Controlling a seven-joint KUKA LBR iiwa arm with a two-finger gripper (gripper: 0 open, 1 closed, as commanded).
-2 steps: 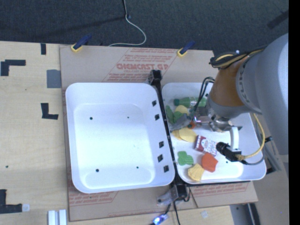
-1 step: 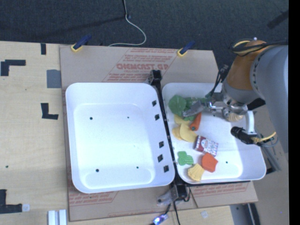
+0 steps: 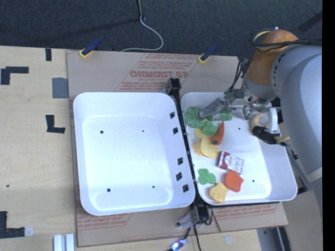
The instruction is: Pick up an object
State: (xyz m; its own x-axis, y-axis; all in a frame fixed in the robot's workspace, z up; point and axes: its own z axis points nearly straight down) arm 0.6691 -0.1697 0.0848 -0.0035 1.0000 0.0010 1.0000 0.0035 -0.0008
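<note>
Camera view: gripper is low at the right bin's far-left corner over the green toy, jaw state indiscernible, nothing visibly lifted, so the pick is not done.

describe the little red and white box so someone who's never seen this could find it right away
Look in the right-hand bin, the one holding the toy food. Near its middle, below the yellow banana-like piece and above the orange chunk, lies the red and white box. It is the only flat-sided, printed packet; its neighbours are rounded and single-coloured.
</note>
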